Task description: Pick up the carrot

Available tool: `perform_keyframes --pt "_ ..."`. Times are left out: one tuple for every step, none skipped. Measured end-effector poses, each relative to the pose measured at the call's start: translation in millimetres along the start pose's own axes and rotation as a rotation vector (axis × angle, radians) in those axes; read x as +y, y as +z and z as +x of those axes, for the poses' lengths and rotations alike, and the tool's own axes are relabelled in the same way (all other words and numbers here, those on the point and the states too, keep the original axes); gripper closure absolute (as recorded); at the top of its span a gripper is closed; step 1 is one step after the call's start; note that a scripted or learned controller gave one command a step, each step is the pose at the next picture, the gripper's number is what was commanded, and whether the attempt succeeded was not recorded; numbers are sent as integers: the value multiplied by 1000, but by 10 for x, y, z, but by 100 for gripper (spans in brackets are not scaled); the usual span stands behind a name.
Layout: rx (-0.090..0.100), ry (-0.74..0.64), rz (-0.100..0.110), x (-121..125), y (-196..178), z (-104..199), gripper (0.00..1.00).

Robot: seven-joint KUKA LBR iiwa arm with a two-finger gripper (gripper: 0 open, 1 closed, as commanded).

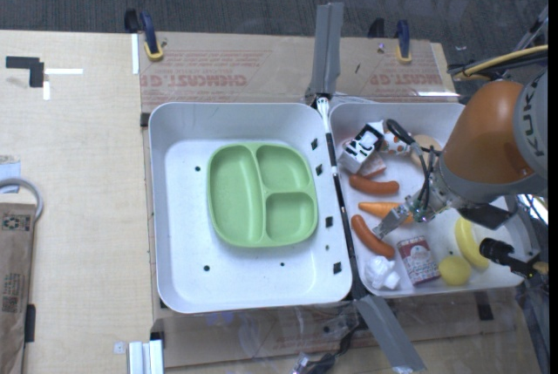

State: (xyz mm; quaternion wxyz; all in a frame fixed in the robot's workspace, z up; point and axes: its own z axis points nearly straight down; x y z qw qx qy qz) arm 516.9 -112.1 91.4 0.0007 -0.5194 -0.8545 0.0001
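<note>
The carrot [376,208] is a short orange piece lying flat in the right bin [514,281], its tip pointing left. It rests between two reddish sausages, one above it [373,185] and one below it [370,236]. My gripper [394,221] reaches in from the right and is low in the bin, at the carrot's right end and just below it. Its tip is right beside the carrot, and I cannot tell whether they touch. Nothing shows as lifted.
The left bin [174,276] holds a green divided plate [261,193]. Around the carrot lie a red packet [417,260], a lemon [453,270], a banana [469,241], a white crumpled item [382,274] and a black-and-white toy [362,146]. The arm's orange band [488,132] hangs over the bin's right side.
</note>
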Motion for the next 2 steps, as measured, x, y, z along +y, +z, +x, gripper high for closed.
perform_keyframes --pt "0 4 -1 2 -90 -10 100" --pt "-1 355 0 184 -998 500 100"
